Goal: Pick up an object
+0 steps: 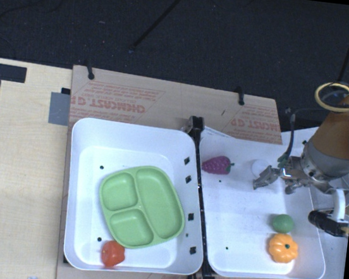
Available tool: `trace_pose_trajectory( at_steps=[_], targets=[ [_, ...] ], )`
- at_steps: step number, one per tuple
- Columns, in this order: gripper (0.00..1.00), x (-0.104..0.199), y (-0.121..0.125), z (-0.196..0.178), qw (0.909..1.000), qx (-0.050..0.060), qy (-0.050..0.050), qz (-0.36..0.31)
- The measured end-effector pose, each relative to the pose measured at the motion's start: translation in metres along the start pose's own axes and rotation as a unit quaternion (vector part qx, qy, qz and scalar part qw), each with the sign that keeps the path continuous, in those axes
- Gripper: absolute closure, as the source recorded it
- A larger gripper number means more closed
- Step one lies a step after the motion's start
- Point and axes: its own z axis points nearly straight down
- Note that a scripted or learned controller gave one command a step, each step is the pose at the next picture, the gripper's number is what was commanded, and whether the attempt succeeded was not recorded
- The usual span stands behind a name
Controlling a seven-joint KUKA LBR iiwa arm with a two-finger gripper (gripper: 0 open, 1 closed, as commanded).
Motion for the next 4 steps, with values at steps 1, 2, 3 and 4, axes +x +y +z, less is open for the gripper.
trace_pose_trajectory(
  at_steps=[1, 2, 3, 4],
  targets=[
    [0.0, 0.001, 0.0, 0.048, 1.0, -0.001, 0.0, 0.0],
    [1.0, 0.001, 0.001, 0.035, 1.0, -0.002, -0.001, 0.0],
    [1.0, -0.003, -0.001, -0.028, 1.0, -0.005, -0.002, 0.001],
    [1.0, 0.002, -0.003, -0.072, 1.0, -0.004, -0.001, -0.001]
  ],
)
